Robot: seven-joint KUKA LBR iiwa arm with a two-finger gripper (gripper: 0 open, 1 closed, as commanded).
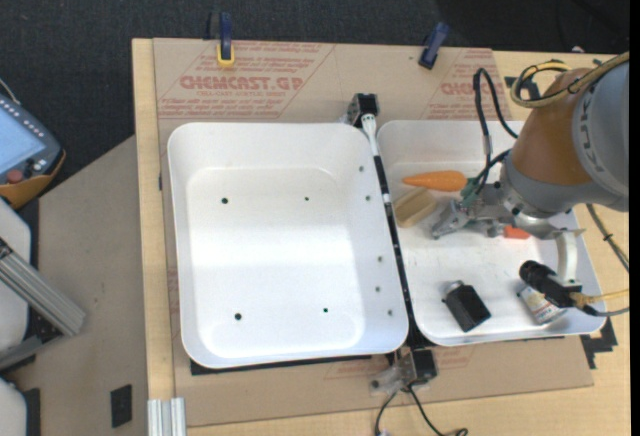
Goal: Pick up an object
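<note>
Camera view: hand (442, 223), finger state unclear, just beside tan block (411, 210), under carrot (435, 181).

White bins (200, 224) — orange carrot (435, 181), black block (466, 306).

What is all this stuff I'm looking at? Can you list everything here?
bins: 2, white, side by side on the board
board: 1, brown with red print, under the bins
clamps: 2, blue, on the board's far edge
carrot: 1, orange, far part of the right bin
block: 1, tan, right bin, just in front of the carrot
black box: 1, black, near part of the right bin
bottle: 1, dark cap, near right corner of the right bin
arm: 1, grey with orange band, over the right bin
pincer: 1, grey, low in the right bin beside the block
</note>
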